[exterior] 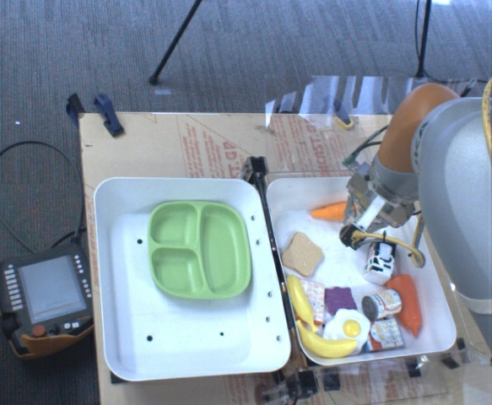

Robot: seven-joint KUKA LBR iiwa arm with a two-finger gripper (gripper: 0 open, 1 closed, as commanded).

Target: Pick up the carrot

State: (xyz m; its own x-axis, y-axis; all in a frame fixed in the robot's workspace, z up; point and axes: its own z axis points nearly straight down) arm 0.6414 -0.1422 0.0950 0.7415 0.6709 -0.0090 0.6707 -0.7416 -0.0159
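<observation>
Carrot (328,212) lies free at about eleven o'clock in the right bin (445,310), the jaws (353,234) hovering just beside it at its four o'clock, their gap impossible to tell; the approach seems underway, needing a shift over the carrot.

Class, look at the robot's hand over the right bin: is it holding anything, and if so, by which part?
Nothing shows in its grasp. The hand hangs over the right bin, and the carrot lies just beside it on the bin floor.
</observation>
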